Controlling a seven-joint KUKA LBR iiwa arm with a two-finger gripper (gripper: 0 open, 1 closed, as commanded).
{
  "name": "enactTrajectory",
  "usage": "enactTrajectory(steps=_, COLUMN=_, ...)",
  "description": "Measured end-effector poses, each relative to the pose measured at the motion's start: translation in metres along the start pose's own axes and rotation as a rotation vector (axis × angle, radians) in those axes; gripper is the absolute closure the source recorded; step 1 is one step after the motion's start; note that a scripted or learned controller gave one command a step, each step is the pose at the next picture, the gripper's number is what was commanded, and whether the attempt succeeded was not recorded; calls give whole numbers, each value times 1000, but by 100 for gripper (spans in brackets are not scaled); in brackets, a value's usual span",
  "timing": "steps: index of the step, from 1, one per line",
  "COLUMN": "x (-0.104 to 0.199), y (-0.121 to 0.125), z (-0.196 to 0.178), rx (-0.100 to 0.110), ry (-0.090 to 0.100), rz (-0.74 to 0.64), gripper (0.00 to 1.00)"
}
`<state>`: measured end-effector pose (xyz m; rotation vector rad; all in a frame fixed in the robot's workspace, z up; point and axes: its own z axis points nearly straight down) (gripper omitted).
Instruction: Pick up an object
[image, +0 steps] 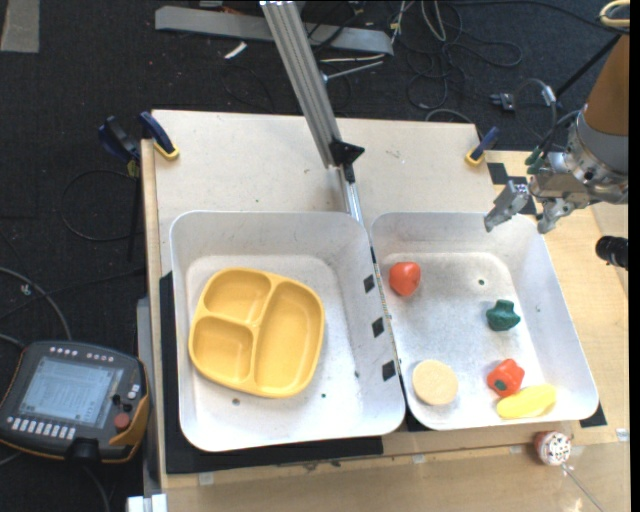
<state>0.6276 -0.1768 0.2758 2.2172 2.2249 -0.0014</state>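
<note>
The right bin (440, 240) holds several small objects: an orange-red tomato-like piece (404, 278) at its upper left, a dark green piece (503, 316) on the right, a tan round disc (435, 382) at the front, a red pepper-like piece (506, 376) and a yellow banana-like piece (526, 402) at the front right. My gripper (524, 212) hangs over the bin's far right corner, high above the objects, with its fingers spread and nothing between them.
The left bin (185, 240) carries a yellow divided plate (259, 331). A slanted metal pole (312, 85) rises between the bins. A teach pendant (70, 398) lies at the lower left. A small round object (551, 447) sits on the bench front right.
</note>
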Motion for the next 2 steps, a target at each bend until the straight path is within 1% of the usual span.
enactTrajectory(steps=1, x=-28, y=35, z=14, rx=-3, ry=-2, rz=4, gripper=0)
enactTrajectory(steps=2, x=-28, y=16, z=32, rx=2, ry=0, rz=5, gripper=0)
